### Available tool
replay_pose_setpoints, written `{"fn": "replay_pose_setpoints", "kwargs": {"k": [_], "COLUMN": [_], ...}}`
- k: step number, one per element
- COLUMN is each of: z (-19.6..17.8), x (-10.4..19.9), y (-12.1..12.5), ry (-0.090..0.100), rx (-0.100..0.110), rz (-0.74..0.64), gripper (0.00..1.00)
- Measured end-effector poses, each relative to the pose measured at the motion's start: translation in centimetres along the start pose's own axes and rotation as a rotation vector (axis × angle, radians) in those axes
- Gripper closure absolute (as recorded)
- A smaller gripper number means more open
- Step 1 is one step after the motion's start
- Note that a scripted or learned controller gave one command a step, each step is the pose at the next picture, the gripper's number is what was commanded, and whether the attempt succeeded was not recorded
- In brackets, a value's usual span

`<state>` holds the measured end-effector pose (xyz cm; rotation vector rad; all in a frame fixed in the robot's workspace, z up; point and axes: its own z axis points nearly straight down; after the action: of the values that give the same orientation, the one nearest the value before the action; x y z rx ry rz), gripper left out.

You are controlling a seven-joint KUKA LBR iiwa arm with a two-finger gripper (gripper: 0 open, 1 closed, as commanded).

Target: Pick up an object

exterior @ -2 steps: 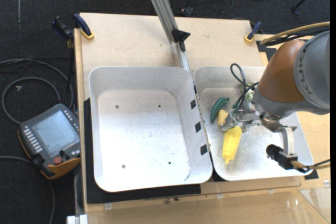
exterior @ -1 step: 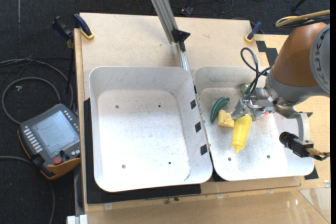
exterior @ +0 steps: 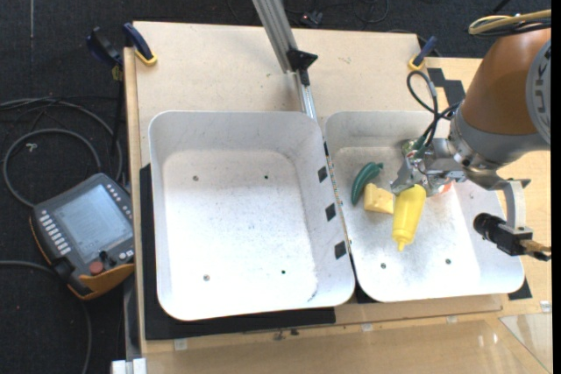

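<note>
At the gripper (exterior: 419,175), low in the right bin (exterior: 491,276), the metal fingertip cluster sits just over the top end of a yellow bottle (exterior: 408,217), but whether it is spread, closed or gripping cannot be told from this slanted overhead view, since the wrist hides most of it. That bottle lies on its side on the bin floor, its narrow end pointing toward the near rim, and it looks like the likely target because the tool is lined up with its upper end. Touching its left side is a pale yellow wedge (exterior: 379,201), and a green curved piece (exterior: 365,179) lies just beyond that, near the bin's left wall. Crowding like this could spoil a grasp. Further left, the left bin (exterior: 175,144) adjoins along the shared rim.
</note>
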<state>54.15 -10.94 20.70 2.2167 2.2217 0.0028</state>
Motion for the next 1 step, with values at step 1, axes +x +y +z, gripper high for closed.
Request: {"fn": "replay_pose_setpoints", "kwargs": {"k": [1], "z": [-1.34], "x": [5.51], "y": [1.06], "ry": [0.002], "rx": [0.001], "rz": [-0.005], "gripper": [1.0]}}
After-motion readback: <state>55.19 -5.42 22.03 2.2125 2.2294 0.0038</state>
